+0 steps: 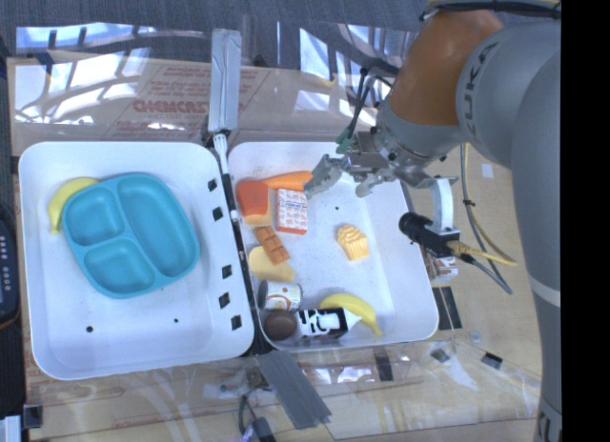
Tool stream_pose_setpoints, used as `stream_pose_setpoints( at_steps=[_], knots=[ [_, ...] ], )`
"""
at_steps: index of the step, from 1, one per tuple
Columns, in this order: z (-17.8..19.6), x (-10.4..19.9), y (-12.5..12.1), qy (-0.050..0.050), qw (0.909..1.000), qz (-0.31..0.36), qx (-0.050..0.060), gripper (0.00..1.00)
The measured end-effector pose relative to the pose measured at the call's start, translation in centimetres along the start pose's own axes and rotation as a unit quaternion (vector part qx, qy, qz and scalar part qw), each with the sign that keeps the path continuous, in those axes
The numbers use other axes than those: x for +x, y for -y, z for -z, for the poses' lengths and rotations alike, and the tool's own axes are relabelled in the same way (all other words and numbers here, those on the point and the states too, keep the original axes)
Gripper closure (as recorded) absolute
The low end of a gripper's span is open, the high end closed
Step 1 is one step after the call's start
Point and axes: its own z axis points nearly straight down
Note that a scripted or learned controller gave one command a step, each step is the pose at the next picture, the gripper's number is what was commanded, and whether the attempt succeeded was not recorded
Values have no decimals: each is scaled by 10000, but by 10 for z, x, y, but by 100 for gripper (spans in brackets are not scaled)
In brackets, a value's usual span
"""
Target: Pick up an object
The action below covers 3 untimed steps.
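Right bin (405, 283), contents as I log them: orange carrot-shaped piece (289, 181) at the upper left, with an orange block (252, 199) and a small printed box (292, 210) just below it; a yellow ridged piece (353, 241) mid-bin; a banana (351, 309), a dark bottle (321, 322) and a can (279, 295) along the lower edge. Gripper (345, 175): I see it above the bin's upper part, near the carrot piece's tip; whether it grips anything, I cannot tell. Left bin (48, 335): blue divided tray (129, 232), second banana (65, 198) tucked beside it.
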Motion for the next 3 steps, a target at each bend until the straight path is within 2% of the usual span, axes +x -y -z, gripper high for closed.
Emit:
stream_pose_setpoints(
  at_steps=[1,2,3],
  knots=[
    [-144,8,-28,-7,9993,381,57,0],
    [-148,21,-3,-3,9968,795,4,0],
    [-148,16,45,1,9994,344,-2,0]
  ],
)
